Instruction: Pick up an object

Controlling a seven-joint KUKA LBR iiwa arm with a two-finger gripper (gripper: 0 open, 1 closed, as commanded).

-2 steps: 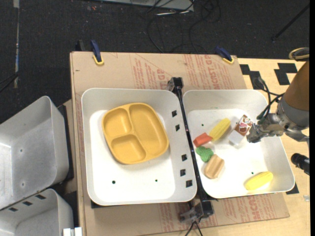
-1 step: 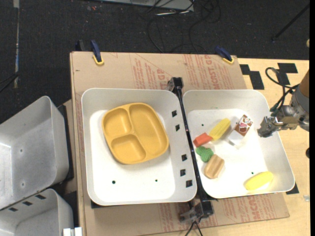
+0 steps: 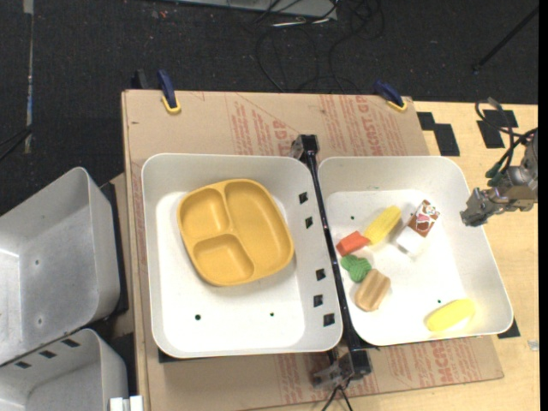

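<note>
The right bin (image 3: 467,191) holds several small objects: a yellow block (image 3: 382,223), a red piece (image 3: 353,244), a green piece (image 3: 356,269), a tan bread-like piece (image 3: 372,291), a yellow lemon-like piece (image 3: 449,315), and a white and brown packet (image 3: 417,226). My gripper (image 3: 476,209) sits at the right bin's right rim, just right of the packet and apart from it. The arm shows only at the view's right edge.
The left bin (image 3: 163,229) holds a yellow divided plate (image 3: 234,231). A black divider (image 3: 324,247) runs between the bins. Grey containers (image 3: 47,255) stand left of the bench. Blue clamps (image 3: 169,92) hold the cardboard at the back.
</note>
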